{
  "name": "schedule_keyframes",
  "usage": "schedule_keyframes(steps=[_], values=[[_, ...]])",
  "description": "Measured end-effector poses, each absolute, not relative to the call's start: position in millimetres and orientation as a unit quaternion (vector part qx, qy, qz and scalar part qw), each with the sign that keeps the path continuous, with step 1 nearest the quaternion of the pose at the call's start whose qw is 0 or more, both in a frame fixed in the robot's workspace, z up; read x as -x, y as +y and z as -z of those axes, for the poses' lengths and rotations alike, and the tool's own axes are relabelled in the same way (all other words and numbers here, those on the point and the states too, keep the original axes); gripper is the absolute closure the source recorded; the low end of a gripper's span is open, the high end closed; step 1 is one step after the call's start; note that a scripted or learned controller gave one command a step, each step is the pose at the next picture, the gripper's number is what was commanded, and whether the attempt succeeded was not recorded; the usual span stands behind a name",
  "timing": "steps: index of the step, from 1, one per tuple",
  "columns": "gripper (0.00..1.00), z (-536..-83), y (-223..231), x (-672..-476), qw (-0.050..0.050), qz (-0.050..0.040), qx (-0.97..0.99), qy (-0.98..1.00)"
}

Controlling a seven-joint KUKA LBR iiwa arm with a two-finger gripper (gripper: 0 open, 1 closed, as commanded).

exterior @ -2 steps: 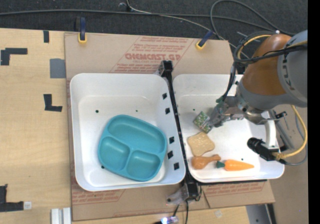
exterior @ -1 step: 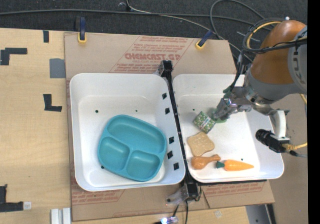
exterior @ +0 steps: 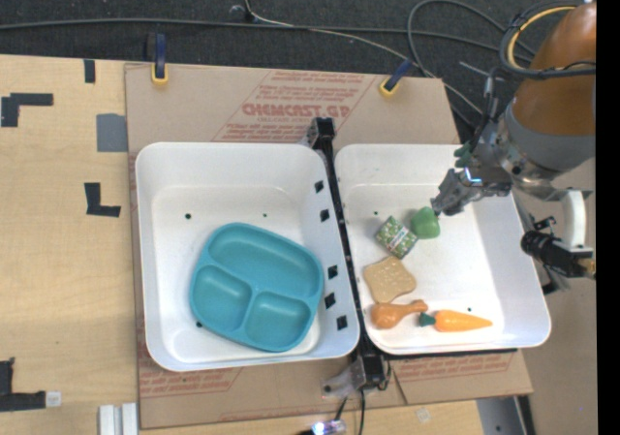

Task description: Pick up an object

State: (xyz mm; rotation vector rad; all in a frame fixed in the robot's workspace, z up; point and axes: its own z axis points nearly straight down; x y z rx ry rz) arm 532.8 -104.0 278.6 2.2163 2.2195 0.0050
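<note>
The right bin (exterior: 504, 259) holds a green round toy (exterior: 424, 223), a green patterned block (exterior: 396, 236), a tan bread slice (exterior: 388, 279), an orange drumstick (exterior: 397, 313) and an orange carrot (exterior: 457, 322). My gripper (exterior: 451, 196) reaches in from the right and hangs just up and right of the green round toy, close to it. Whether it touches the toy I cannot tell.
The left bin (exterior: 165, 181) carries a blue divided plate (exterior: 255, 286). A black divider (exterior: 329, 220) runs between the two bins. Cables cross the dark floor behind the bench, and the arm's grey body (exterior: 552, 133) stands over the right bin's far right side.
</note>
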Motion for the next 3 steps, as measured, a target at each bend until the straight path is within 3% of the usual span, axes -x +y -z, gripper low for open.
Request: schedule_keyframes(steps=[1,3], values=[[1.0,-269.1,-47.5,-523.7,-0.001,0.0005,-0.705,0.709],[1.0,-232.6,58.3,-533.5,-0.002,0.0017,-0.705,0.709]])
